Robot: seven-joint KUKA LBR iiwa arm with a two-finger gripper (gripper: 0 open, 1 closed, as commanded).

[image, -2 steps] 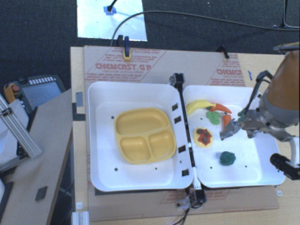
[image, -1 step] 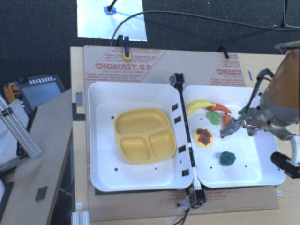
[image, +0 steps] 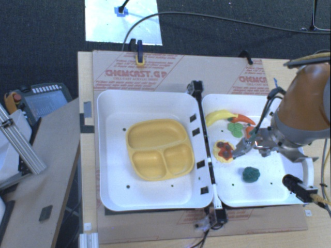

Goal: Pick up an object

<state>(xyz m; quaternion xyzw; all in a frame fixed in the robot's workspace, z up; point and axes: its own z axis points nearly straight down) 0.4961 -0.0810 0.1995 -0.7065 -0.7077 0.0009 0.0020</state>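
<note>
I'm over the right bin [image: 269, 198] now, gripper [image: 241, 150] low at the pizza slice [image: 224, 151], which lies flat near the bin's left wall. The slice sits just left of the tip, touching or nearly so; I can't tell which. Whether the gripper is open or closed, I can't tell from this angle. Banana [image: 218, 117] and carrot [image: 242, 119] lie further up the bin, broccoli [image: 251, 174] just below. The yellow tray [image: 158, 149] waits in the left bin [image: 111, 138]. My guess: any grab goes left and down.
</note>
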